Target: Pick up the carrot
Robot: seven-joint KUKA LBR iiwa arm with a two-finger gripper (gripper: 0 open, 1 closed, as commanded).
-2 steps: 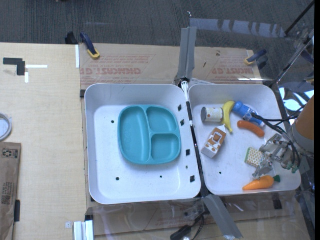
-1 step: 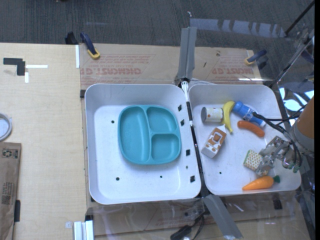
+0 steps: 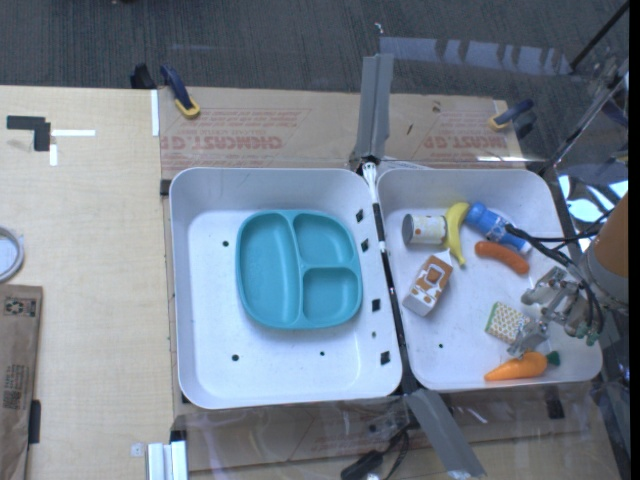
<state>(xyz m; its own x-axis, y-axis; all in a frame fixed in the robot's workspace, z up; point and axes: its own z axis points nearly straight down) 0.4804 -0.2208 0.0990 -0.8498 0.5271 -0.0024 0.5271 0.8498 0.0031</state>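
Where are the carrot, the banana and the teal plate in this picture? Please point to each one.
carrot [image 3: 517,368]: camera view, middle of its orange body.
banana [image 3: 456,233]: camera view, middle of its yellow curve.
teal plate [image 3: 263,268]: camera view, floor of its large left compartment.

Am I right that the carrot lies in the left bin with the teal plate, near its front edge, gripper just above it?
Not quite. The carrot lies in the right bin, near its front edge, with the gripper just above it. The camera view shows the teal plate alone in the left bin.
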